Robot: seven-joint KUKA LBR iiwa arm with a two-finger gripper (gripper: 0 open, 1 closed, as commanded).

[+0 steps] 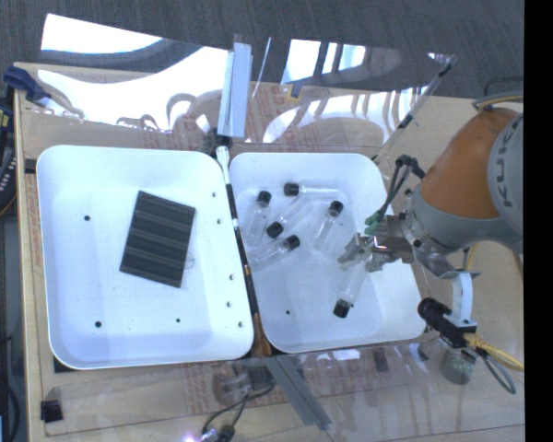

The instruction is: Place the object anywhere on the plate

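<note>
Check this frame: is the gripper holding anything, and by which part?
Cannot be told. The gripper sits over a vial in the right bin.

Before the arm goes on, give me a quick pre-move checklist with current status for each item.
1. Plate in left bin, flat and reachable: ok.
2. Plate top free of objects: ok.
3. Vials loose in right bin: ok, several clustered, one vial apart near the gripper.
4. Gripper over right bin: ok.
5. Vial between the fingers: cannot tell.
6. Vial on plate: not ok, none there yet.
</note>
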